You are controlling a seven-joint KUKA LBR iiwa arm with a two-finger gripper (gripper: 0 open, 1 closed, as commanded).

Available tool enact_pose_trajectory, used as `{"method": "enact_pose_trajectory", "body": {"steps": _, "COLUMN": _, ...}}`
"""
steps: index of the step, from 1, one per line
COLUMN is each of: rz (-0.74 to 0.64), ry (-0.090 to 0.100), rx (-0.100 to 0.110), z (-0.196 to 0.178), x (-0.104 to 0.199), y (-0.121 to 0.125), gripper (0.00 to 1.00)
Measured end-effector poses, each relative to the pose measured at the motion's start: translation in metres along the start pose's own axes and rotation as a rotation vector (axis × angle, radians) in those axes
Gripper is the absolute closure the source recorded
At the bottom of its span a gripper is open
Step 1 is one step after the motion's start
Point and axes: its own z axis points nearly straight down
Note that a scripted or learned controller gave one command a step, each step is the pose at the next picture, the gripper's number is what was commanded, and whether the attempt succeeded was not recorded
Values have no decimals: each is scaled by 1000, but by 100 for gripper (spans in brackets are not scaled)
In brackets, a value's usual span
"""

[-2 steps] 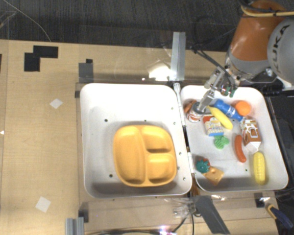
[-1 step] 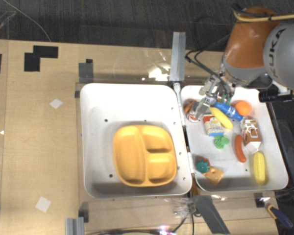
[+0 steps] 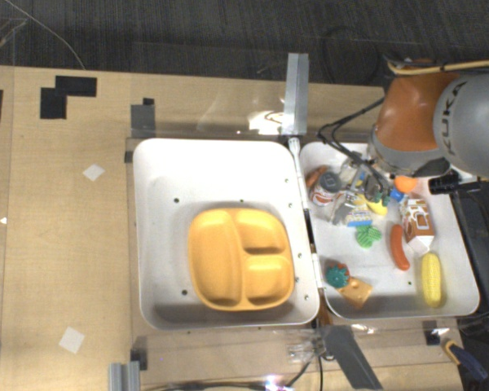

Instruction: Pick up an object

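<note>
My gripper [image 3: 352,195] hangs low over the back left part of the right bin [image 3: 464,296], in a cluster of small toys. Right under it lie a blue and white item [image 3: 358,217] and a yellow piece [image 3: 380,207]. A red and white round toy [image 3: 319,184] sits just to its left, and a green toy [image 3: 367,236] just in front. The gripper's body hides whatever is directly beneath it. I see nothing clearly held.
The right bin also holds a corn cob [image 3: 430,278], a red sausage [image 3: 399,248], a brown and white box [image 3: 416,219], a teal toy [image 3: 336,277] and a tan wedge [image 3: 357,292]. A yellow divided plate [image 3: 240,259] lies in the left bin [image 3: 159,177].
</note>
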Motion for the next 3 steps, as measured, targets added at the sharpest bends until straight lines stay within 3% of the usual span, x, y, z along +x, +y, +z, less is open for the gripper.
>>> {"method": "enact_pose_trajectory", "body": {"steps": 1, "rz": 336, "ry": -7, "rx": -4, "z": 8, "x": -7, "y": 6, "gripper": 0}}
{"method": "enact_pose_trajectory", "body": {"steps": 2, "rz": 332, "ry": -17, "rx": -4, "z": -8, "x": -11, "y": 4, "gripper": 100}}
{"method": "enact_pose_trajectory", "body": {"steps": 3, "rz": 668, "ry": -7, "rx": -6, "z": -92, "x": 44, "y": 14, "gripper": 100}}
